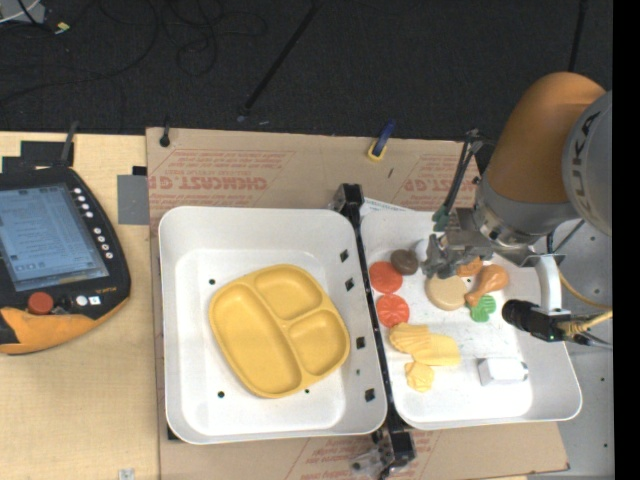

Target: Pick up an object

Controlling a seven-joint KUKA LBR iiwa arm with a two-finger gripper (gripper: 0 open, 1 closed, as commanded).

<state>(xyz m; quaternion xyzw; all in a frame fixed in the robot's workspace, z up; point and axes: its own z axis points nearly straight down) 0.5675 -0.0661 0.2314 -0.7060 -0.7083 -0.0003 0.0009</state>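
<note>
A: Left to right. Teach pendant (55, 258) sits on the bench, well left of the bins.
B: Left bin (190, 238)?
A: One yellow divided plate (278, 328), three compartments, lying flat.
B: Right bin (540, 403)?
A: Toy food. Two red tomato-like pieces (386, 276) just by the divider, a small brown lump (404, 261) beside them, yellow pieces (424, 345) lower down, a white block (501, 371) near the bottom right.
B: Gripper?
A: Gripper (446, 258) is low over the upper part of the right bin, right above a beige round piece (447, 291). An orange piece (489, 279) and a green piece (483, 309) touch that cluster.
B: Jaws?
A: Can't tell, wrist hides them. No object visibly pinched.
</note>
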